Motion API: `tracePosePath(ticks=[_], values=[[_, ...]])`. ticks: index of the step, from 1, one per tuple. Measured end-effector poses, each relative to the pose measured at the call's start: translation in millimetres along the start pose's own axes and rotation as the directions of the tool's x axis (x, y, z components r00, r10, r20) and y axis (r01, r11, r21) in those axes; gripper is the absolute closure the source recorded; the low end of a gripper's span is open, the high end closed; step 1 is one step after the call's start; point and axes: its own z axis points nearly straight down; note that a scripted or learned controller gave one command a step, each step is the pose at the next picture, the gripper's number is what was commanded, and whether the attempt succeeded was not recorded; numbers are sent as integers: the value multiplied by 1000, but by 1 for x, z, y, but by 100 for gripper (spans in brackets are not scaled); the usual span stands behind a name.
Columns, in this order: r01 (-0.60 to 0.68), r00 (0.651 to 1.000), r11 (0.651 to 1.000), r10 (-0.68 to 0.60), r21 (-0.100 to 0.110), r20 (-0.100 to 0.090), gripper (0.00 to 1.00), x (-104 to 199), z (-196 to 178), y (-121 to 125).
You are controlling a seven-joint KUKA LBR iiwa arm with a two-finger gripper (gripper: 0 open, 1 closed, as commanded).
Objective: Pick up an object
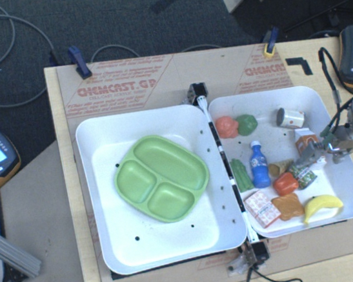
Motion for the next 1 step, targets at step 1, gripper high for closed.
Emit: tracePosePath(ticks=[1], values=[[5,1000,1000,-5,2,-1,0,43,108,26]])
